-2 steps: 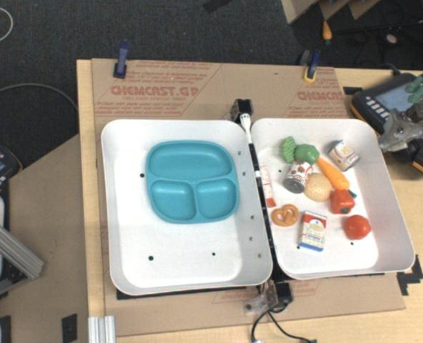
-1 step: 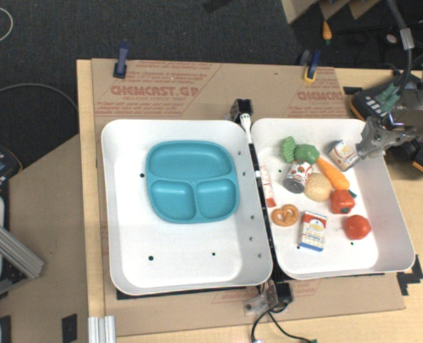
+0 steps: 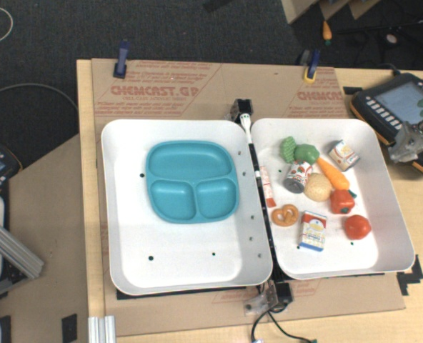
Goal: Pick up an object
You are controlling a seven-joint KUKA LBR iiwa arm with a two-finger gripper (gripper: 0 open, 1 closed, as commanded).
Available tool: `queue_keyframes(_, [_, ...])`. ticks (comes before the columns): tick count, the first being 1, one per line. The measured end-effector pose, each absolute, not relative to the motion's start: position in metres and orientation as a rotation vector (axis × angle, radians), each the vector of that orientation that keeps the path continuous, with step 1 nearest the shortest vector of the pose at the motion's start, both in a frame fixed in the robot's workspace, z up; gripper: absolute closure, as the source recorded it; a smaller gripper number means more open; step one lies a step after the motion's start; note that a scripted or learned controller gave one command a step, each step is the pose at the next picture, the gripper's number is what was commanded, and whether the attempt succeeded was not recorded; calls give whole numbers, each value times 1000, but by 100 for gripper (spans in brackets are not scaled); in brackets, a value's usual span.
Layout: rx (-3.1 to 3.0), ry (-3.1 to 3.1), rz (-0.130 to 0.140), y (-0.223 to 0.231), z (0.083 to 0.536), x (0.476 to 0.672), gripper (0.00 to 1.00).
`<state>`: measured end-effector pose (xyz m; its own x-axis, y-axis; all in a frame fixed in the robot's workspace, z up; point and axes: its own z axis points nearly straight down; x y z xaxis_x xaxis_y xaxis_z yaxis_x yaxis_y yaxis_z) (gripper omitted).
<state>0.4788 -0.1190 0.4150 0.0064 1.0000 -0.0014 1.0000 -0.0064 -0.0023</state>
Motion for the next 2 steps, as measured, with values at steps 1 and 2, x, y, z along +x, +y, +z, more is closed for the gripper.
queue_keyframes(1, [-2210, -2224, 4, -52, 365, 479, 100])
queue_keyframes(2, [-2209, -2224, 6, 13, 315, 479, 100])
